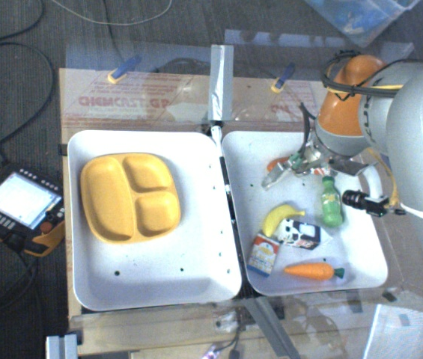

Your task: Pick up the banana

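A: Nearest the camera, the front lip of the right white plastic bin (308, 289), and just inside it an orange plastic carrot with a green stub (313, 271). Left of that, a small printed carton (263, 254).

B: Task thing?

A: The curved yellow banana (281, 218) lies on the bin floor, mid-bin, touching a black-and-white cow-print toy (299, 234) at its right end. Not lifted. Nothing done yet, by the look of it; the whole approach, grasp and lift is left.

B: Hand?

A: The metal two-finger hand (286, 165) sits behind the banana, near the bin's back wall, apart from it. The fingers point left and look spread; nothing between them.

B: Arm pose?

A: The grey arm with the orange band (350, 99) comes in from the right, wrist bent down into the bin. A green plastic bottle (332, 200) stands between it and the banana.

B: Other bin?

A: The left white bin (106, 286) holds a yellow divided plate (130, 196).
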### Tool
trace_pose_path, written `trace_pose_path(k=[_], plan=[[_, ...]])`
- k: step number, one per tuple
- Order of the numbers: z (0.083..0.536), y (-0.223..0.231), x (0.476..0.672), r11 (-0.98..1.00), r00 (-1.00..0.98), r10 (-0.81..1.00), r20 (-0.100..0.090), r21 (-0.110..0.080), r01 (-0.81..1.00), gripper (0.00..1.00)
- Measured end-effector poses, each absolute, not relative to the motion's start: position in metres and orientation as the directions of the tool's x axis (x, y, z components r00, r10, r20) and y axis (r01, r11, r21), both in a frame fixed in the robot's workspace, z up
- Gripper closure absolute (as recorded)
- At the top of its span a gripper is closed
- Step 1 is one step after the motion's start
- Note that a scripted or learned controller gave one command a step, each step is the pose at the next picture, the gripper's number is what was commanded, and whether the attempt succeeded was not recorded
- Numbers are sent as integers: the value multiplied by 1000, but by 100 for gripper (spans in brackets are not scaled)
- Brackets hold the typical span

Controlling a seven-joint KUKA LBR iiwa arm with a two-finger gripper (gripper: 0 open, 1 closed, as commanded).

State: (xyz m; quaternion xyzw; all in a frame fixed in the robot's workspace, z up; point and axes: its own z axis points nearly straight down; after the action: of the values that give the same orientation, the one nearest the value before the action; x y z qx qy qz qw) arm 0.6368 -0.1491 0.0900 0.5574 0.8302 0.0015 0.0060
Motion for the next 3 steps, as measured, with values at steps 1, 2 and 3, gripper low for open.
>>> trace_pose_path(k=[1, 2, 3], plan=[[91, -147, 545, 417, -417, 909, -8, 8, 909, 0], [102, -146, 547, 418, -418, 909, -12, 15, 908, 100], [102, -146, 547, 418, -418, 909, -12, 15, 908, 0]])
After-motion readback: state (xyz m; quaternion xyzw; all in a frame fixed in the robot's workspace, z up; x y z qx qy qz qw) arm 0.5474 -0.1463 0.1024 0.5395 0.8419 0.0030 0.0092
